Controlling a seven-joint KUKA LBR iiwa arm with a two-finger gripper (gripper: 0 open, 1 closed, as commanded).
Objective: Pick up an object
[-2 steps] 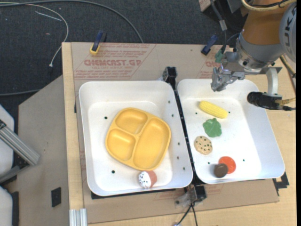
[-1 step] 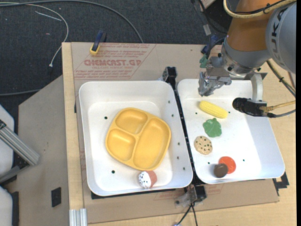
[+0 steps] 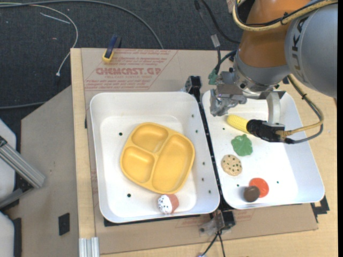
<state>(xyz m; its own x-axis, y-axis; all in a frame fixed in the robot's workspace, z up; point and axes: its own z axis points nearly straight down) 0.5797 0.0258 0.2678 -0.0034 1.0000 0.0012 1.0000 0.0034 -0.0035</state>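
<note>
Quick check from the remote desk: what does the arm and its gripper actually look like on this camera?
The arm is grey with a rounded orange band above the wrist; part of a dark letter marking shows on the grey shell. Black and yellow cables loop around the band. The gripper is grey metal, small and blocky.

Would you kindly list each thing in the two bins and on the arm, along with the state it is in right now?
end effector: low over the right bin's upper left corner, nothing seen in it
yellow divided plate: flat in the left bin, compartments bare
die: resting below the plate
corn cob: lying on its side
green toy: lying loose
cookie: lying flat
orange and brown piece: resting near the right bin's lower edge
</note>
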